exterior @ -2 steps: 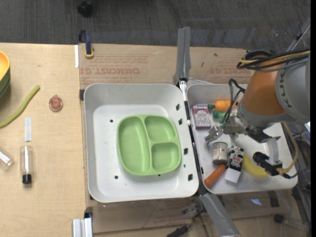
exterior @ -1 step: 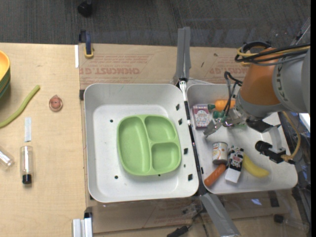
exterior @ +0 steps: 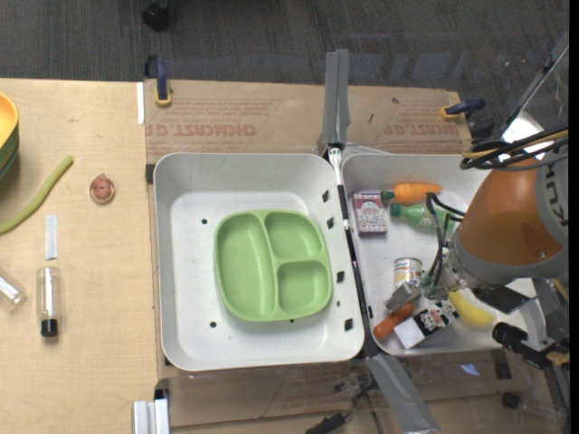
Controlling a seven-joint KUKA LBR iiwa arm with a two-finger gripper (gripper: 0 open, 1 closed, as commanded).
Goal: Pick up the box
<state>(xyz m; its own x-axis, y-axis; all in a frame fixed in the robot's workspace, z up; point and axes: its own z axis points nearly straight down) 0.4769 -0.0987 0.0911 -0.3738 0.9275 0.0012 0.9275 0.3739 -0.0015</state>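
The box point(exterior: 369, 213) lies flat in the right bin point(exterior: 362, 269), near its back-left corner, just beside 1 carrot point(exterior: 415, 191). The end effector point(exterior: 418, 287) hangs well apart from the box.

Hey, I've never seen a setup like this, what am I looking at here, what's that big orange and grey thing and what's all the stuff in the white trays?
This is one photo from a camera fixed above a workbench, looking down at a slant. The big grey and orange shape at the right is a robot arm reaching in; its gripper sits low over the right bin. I cannot tell whether its fingers are open or shut, or whether it holds anything.

The left bin holds a green divided plate. The right bin holds small toy groceries: a pinkish box, which the arm is meant to pick up, a carrot, a small can and a banana. The box lies apart from the gripper, nearer the bin's far end.
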